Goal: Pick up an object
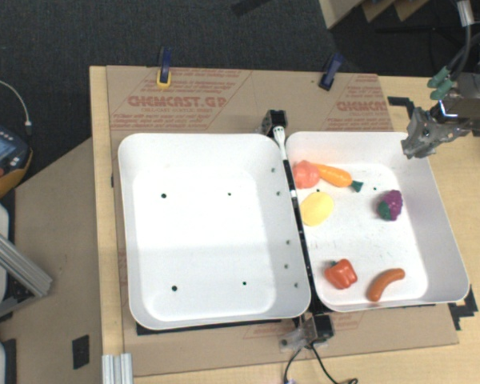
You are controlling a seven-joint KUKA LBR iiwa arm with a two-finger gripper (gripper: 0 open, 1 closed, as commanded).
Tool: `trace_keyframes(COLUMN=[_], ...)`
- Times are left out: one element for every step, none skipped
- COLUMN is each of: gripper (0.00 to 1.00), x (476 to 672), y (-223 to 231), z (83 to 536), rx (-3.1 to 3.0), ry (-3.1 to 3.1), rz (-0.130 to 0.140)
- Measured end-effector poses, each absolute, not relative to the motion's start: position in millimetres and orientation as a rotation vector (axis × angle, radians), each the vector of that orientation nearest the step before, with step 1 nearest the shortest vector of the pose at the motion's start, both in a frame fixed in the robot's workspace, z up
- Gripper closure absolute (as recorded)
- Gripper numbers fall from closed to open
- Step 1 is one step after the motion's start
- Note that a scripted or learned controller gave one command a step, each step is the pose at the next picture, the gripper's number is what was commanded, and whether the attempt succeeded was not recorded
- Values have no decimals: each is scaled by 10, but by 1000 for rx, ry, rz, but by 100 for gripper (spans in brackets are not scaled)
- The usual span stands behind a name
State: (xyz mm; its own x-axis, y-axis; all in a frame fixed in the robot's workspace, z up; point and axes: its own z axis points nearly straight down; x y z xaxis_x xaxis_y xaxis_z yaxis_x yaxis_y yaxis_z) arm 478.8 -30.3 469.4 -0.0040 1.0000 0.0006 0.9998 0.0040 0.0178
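Over the right bin's (444, 214) far corner hang the jaws (418, 145), their state unclear, purple grapes (390, 205) below.

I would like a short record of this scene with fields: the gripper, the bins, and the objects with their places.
gripper: over the right bin's far right corner, holding nothing visible
left bin: white
right bin: white
near divider: pink item, carrot, lemon
right side: purple grapes
near edge: red pepper, sausage
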Motion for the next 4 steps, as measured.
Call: trace_keyframes(gripper=[100,100,100,100], x=[4799,4804,4811,5077], y=[303,270,274,552], z=[5030,5114,5219,5357], rx=[2210,2216,2213,2216], ry=[2227,2220,2219,2221], rz=[10,6,9,6])
